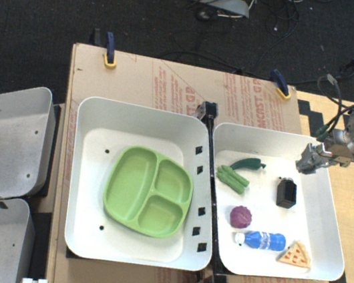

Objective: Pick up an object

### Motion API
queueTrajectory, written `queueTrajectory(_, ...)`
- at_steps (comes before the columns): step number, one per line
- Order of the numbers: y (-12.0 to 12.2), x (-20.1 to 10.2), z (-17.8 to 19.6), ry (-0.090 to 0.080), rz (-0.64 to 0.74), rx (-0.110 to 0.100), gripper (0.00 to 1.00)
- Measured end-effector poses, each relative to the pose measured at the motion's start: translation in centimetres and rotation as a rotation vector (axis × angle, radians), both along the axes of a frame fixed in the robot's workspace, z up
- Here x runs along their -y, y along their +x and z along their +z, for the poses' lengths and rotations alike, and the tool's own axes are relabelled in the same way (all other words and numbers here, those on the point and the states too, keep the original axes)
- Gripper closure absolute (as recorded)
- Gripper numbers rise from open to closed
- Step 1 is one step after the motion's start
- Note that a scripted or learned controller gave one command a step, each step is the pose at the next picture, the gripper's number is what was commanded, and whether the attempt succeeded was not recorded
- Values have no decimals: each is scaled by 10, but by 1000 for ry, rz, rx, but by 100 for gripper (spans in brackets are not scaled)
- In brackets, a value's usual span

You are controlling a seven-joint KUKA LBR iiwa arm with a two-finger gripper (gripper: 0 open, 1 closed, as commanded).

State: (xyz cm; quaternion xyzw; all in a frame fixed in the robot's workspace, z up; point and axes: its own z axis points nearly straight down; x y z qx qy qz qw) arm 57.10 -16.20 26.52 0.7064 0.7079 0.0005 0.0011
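Toys (263,210) in right bin (333,219) — cardboard bench (153,82), dark floor (45,6).

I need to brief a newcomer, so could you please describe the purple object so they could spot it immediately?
Look in the right-hand white bin, in its lower middle. The small round purple object lies just above the blue plastic bottle and below the green stalk-like pieces. It is the only purple, ball-shaped thing there.
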Motion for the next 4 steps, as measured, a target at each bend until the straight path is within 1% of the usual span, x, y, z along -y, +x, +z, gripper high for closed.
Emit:
queueTrajectory(1,9,-55,-1,1,5,-2,100)
queueTrajectory(2,0,-102,-11,2,4,-5,100)
queueTrajectory(3,-7,-154,-12,2,6,-4,100)
queueTrajectory(4,-4,-210,-11,2,6,-2,100)
